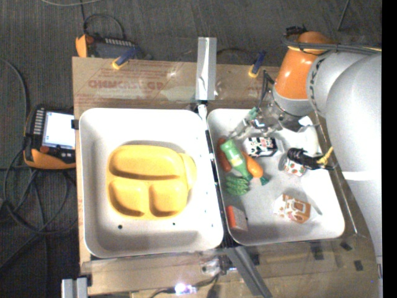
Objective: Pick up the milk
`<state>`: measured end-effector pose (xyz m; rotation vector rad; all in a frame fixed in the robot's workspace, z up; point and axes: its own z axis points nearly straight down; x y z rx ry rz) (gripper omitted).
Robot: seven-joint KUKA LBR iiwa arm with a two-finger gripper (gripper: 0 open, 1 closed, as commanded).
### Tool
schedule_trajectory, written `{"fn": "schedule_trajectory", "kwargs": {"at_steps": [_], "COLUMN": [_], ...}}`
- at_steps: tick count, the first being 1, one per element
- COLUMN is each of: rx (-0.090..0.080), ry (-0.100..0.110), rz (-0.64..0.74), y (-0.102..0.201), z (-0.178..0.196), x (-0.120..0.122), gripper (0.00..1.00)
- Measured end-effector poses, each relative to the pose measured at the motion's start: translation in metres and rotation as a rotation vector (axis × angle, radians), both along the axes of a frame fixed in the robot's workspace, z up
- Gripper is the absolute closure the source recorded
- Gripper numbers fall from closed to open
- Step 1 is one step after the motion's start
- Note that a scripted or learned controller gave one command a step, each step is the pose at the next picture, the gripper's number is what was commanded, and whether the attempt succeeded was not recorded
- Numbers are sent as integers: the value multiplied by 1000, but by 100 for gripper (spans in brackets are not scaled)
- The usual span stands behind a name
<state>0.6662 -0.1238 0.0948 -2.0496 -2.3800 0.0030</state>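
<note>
The gripper (256, 124) hangs low over the far part of the right bin (267, 227), and from here I cannot tell whether it is open or closed; nothing can be made out in its grasp. The milk (261, 146), a small carton with black cow patches on white, lies just on the near side of the gripper, close under it, though whether the two touch is not clear. The carton is on its side with its long axis running roughly across the bin, left to right in the view. Which end is the top is too small to make out. Just to the left of the gripper and a little nearer lies a green bottle (231, 155), tilted. An orange carrot (254, 166) rests beside the bottle and just beyond the milk from the gripper. Further out the same way sit a green leafy piece (236, 184) and a reddish block (237, 218). A brown-and-white carton (293, 208) lies well apart from the gripper toward the bin's near right corner. Far to the gripper's left, the left bin (93, 166) holds a yellow divided tray (149, 179).
</note>
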Motion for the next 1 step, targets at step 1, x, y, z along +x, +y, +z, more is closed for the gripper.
{"fn": "schedule_trajectory", "kwargs": {"at_steps": [1], "rx": [0], "ry": [1], "rz": [276], "y": [-6], "z": [40], "x": [-22], "gripper": [0]}}
